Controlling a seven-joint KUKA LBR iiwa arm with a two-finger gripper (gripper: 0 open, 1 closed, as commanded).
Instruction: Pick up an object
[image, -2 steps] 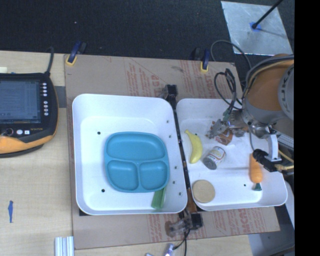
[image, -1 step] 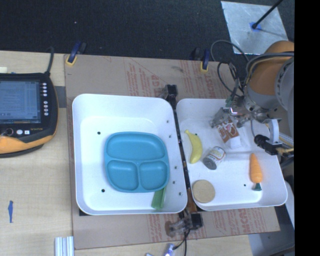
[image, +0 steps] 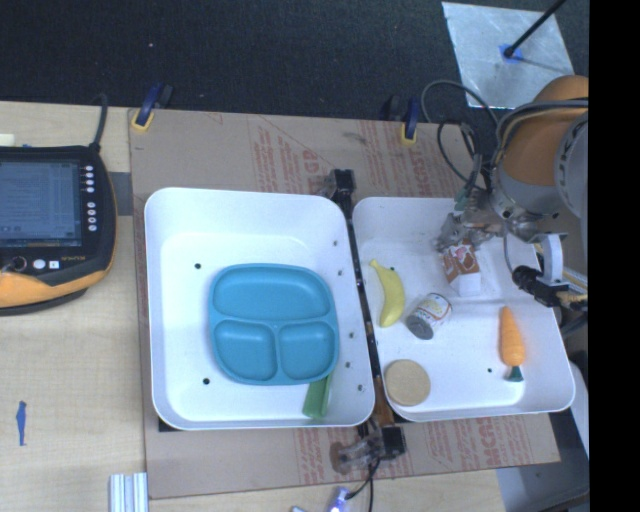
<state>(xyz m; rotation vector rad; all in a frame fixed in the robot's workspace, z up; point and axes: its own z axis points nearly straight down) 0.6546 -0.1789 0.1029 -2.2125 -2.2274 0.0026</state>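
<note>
Two white bins are carried side by side on the table (image: 90, 380). The right bin (image: 540, 400) is stocked with a yellow banana (image: 390, 292) near its left wall, a small tin can (image: 428, 316) lying tilted just beside it, a tan round disc (image: 407, 382) at the front, an orange carrot (image: 511, 338) by the right rim, and a brown-and-white packet (image: 461, 262) at the back. The gripper (image: 462, 232) is seen just over the packet; whether it is gripped cannot be told. Bare floor is left mid-bin. The left bin (image: 170, 300) is occupied by a blue divided plate (image: 272, 322) and a green piece (image: 317, 398).
</note>
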